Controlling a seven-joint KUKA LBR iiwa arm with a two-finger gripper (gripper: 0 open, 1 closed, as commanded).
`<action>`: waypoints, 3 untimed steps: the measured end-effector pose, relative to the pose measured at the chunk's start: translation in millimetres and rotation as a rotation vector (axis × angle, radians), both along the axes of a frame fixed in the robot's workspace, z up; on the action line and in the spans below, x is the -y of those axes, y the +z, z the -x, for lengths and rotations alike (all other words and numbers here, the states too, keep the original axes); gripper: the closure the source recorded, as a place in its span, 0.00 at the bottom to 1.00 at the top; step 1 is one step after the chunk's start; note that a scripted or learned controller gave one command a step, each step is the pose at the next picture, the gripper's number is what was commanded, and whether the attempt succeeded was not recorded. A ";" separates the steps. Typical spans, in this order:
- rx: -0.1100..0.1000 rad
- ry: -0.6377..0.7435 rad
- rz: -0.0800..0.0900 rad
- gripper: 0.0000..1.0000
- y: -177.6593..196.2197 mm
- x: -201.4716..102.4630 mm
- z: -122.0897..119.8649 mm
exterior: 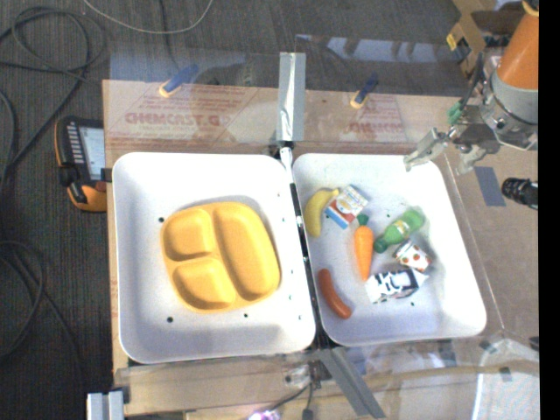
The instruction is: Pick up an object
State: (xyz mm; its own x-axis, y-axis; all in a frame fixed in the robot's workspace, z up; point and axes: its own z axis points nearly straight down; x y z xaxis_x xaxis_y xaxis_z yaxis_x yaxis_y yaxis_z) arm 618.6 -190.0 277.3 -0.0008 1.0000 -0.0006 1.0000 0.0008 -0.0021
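**Gripper above the right bin's far corner**

Fingers (pixel 422 153) spread wide, nothing between them; gripper (pixel 446 147) poised over the far right corner of the right bin (pixel 455 322), apart from every object inside. Arm (pixel 516 68) entering from the right, grey with an orange band above the wrist.

Right bin, contents grouped near its middle:
- banana (pixel 317 210), next to the left wall, far end
- small carton (pixel 348 204) with red and blue print, just beside the banana
- carrot (pixel 363 250), lengthwise, green top toward the carton
- green bottle (pixel 401 228), tilted, just right of the carrot
- small red-and-white pack (pixel 413 256), below the bottle
- black-and-white carton (pixel 392 284), touching or nearly touching that pack
- sausage (pixel 333 292), near the left wall, closer to the near edge

Left bin (pixel 131 322): yellow tray (pixel 220 254) with three compartments, lying at a slant near the centre.

Outside the bins: orange-and-black handset (pixel 80 160) left of the bench, cables (pixel 52 24) on the floor.
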 end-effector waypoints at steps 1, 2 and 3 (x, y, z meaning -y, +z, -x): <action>0.001 0.213 -0.002 0.00 -171.2 -17.7 17.6; 0.018 0.282 -0.007 0.00 -184.8 23.9 43.2; 0.006 0.349 -0.006 0.00 -179.7 28.0 115.9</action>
